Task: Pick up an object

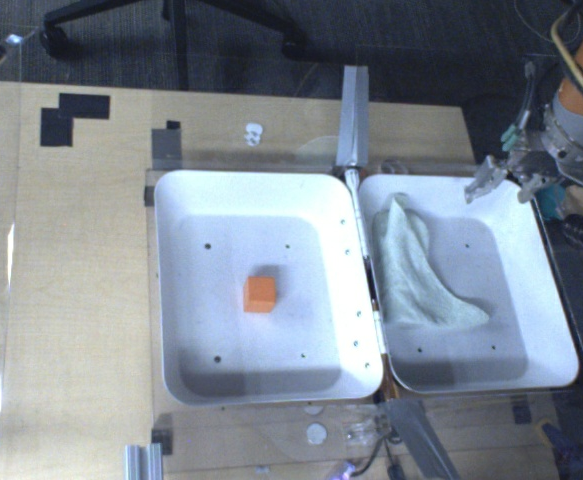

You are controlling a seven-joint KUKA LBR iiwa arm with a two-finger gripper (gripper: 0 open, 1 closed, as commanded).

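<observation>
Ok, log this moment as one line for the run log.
gripper: above right bin's far right corner, holding nothing | orange block: left bin | cloth: right bin | pick: not yet done

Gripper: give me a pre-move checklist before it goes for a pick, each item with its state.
1. Target present: an orange cube lies near the middle of the left bin. Ok.
2. Second candidate: a pale cloth lies crumpled along the left side of the right bin. Ok.
3. Gripper position: at the upper right corner of the right bin, over neither object. Not ok for a pick yet.
4. Nothing held: no object shows between its fingers. Ok.
5. Cube access: it stands apart from the bin walls, nothing touching it. Ok.
6. Gripper height above the bin: cannot tell.
</observation>
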